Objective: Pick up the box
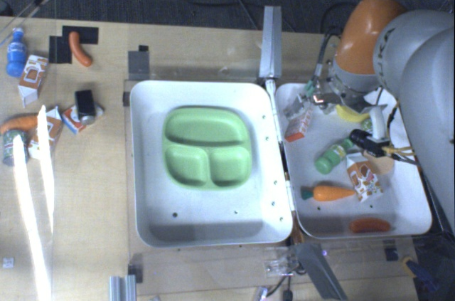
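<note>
A small white and orange patterned box (364,178) lies in the right bin (419,210), toward its right side, just right of a green bottle (333,156). My gripper (318,96) hangs over the far left part of that bin, well away from the box and up and to its left. A pale packet with red print (299,123) lies just below the gripper, close to the bin's left wall. The grey arm with its orange band (371,22) covers the bin's far right corner.
In the right bin there are also a carrot (330,193), a red sausage (370,225) near the front wall and a yellow piece (350,112) beside the wrist. The left bin (142,150) holds a green divided plate (207,146). Loose cartons and toys lie on the bench at far left.
</note>
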Robot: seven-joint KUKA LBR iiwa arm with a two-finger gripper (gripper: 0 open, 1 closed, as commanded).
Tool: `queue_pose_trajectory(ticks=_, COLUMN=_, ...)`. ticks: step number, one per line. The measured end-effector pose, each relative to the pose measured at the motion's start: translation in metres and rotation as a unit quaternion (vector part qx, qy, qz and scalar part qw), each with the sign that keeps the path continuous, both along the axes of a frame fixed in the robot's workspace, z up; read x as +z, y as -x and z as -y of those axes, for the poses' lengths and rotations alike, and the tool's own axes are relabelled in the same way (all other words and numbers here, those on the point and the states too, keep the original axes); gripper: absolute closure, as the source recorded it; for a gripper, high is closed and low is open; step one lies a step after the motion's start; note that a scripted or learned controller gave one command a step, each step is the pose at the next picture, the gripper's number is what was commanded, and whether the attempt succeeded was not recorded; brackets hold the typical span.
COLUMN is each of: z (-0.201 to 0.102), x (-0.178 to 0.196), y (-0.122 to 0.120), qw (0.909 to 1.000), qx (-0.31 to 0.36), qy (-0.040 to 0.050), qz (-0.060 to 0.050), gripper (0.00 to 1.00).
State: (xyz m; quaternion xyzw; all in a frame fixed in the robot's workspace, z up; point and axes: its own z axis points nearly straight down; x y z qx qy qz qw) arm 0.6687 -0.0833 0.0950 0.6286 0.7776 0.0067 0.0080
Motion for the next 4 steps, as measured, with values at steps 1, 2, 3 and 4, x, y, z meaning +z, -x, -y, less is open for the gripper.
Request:
queue_pose_trajectory(ticks=1, z=0.002, x=-0.006, y=-0.003, qw=0.9999, qx=-0.015, qy=0.0001, qz=-0.005, gripper=0.00)
queue_pose_trajectory(ticks=2, z=0.000, x=0.007, y=-0.006, qw=0.9999, qx=-0.012, qy=0.0007, qz=-0.001, gripper=1.00)
queue_pose_trajectory(ticks=3, z=0.000, x=0.007, y=-0.006, qw=0.9999, qx=-0.012, qy=0.0007, qz=-0.001, gripper=0.00)
queue_pose_trajectory(ticks=4, z=0.008, x=-0.007, y=0.039, qw=0.9995, qx=0.031, qy=0.0007, qz=-0.006, gripper=0.00)
